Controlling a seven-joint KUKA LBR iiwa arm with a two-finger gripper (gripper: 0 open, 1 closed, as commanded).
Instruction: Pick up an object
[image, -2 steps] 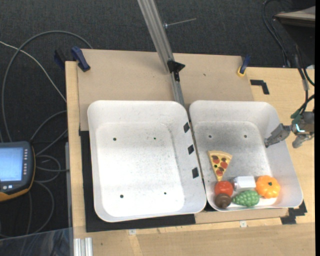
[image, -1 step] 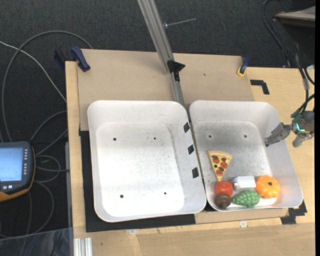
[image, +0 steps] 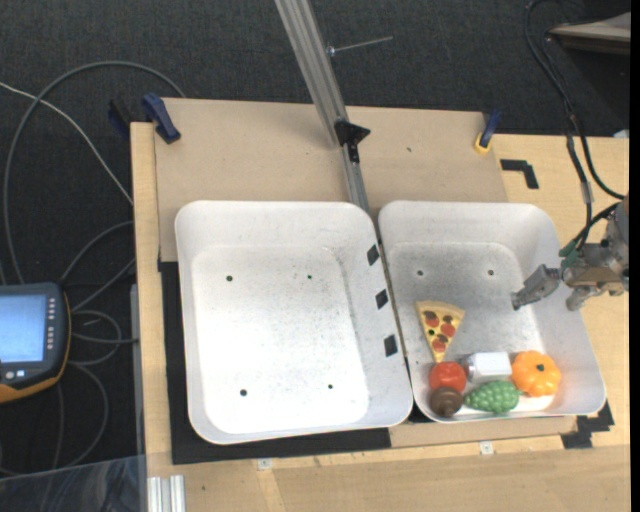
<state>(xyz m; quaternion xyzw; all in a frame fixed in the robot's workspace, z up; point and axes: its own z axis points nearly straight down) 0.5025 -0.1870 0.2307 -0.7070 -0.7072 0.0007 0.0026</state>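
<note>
**Inspector A:** Task's things clustered at lower right of frame, along the near wall of the right bin (image: 560, 262): pizza slice (image: 440, 328), red tomato (image: 449, 376), brown piece (image: 446, 401), green bumpy piece (image: 491, 398), white block (image: 490, 365), orange pumpkin (image: 536, 372). Packed touching or just beside one another; pizza slice slightly apart, above the tomato, long axis running top to bottom of frame, point downward.

**Inspector B:** Bearing from the jaws?

**Inspector A:** Gripper (image: 545, 285) at right edge of frame, over the right bin's upper right part. Cluster lying below and a little left of it. Pumpkin and white block judged nearest, almost straight down-frame; pizza slice farther left.

**Inspector B:** State of the jaws?

**Inspector A:** One dark finger visible, pointing left-down; gap between fingers not resolvable. Cannot tell whether open or closed. Nothing seen held, nothing touched.

**Inspector B:** Remainder?

**Inspector A:** Left bin (image: 200, 235) alongside, both on the table (image: 260, 150). Next move judged a short travel down-frame toward the cluster; crowding a likely hazard.
</note>
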